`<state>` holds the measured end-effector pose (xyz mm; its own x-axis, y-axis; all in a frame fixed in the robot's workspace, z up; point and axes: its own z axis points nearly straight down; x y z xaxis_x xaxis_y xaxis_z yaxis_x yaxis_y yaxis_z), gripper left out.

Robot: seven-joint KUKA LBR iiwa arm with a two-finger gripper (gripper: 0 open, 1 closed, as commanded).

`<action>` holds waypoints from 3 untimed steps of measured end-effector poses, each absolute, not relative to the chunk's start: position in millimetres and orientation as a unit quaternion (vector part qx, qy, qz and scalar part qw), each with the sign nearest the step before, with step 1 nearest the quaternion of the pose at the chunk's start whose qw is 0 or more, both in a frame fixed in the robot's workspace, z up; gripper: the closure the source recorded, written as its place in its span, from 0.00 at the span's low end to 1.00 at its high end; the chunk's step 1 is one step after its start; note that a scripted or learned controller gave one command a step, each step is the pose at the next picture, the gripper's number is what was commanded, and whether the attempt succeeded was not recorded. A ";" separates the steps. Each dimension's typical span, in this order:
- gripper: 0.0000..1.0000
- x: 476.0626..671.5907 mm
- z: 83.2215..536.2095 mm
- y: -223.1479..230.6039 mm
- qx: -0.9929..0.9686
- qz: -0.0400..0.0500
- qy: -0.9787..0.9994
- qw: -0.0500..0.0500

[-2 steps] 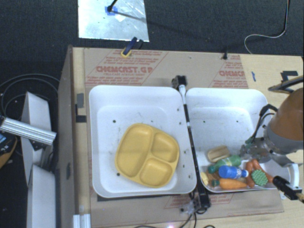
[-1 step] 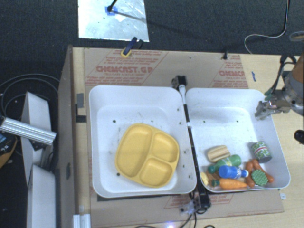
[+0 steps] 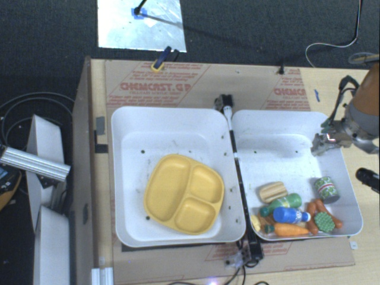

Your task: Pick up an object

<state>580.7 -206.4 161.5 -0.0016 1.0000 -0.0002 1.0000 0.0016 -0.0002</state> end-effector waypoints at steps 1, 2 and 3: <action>0.00 555.9 84.3 -206.5 -0.707 0.000 -0.708 -0.001; 0.00 670.6 138.3 -205.6 -0.705 -0.002 -0.709 -0.003; 0.00 631.7 98.6 -206.4 -0.706 0.000 -0.708 0.000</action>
